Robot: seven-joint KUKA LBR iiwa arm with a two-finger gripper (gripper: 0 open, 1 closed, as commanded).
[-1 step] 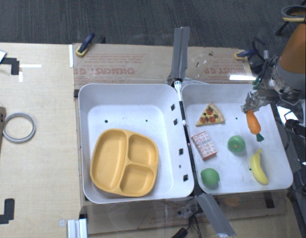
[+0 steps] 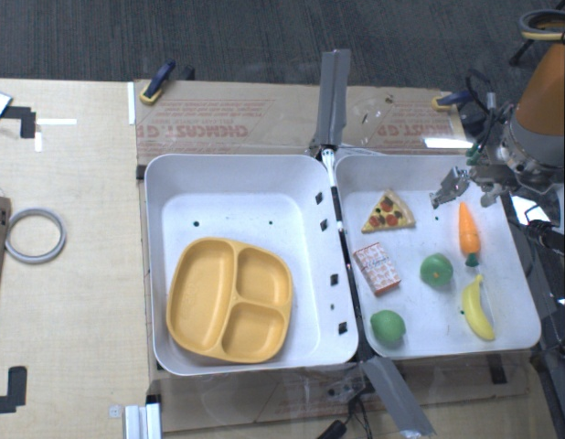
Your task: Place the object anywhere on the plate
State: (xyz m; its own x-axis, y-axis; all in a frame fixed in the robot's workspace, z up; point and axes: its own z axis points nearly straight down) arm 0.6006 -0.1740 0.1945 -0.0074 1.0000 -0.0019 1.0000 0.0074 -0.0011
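I have the gripper [image 2: 456,188] hanging over the upper part of the right bin [image 2: 516,332], at about one o'clock from that bin's centre; I cannot tell how its jaws stand, and I see nothing between them. The task names no particular piece, but the carrot [image 2: 468,230] lies just below the gripper, at its five o'clock, so I judge that to be the one in hand. It looks like a small moulded toy: light, stiff and smooth, so likely to slip or roll if pinched near the tapered tip. I would take it across the thick orange middle, with the jaws square to its long axis. Around it lie a pizza slice [image 2: 389,213] at nine o'clock, a green ball [image 2: 436,271] at seven, a banana [image 2: 477,309] at six, and farther off a small box [image 2: 377,268] and a second green fruit [image 2: 388,326]. The carrot is close to the right wall, which leaves less room on that side. The plate [image 2: 229,300], yellow with three compartments, sits in the left bin [image 2: 164,190] toward seven o'clock, well apart from the carrot, across the divider. The bin floors look smooth and hard, so a dropped piece may skid.
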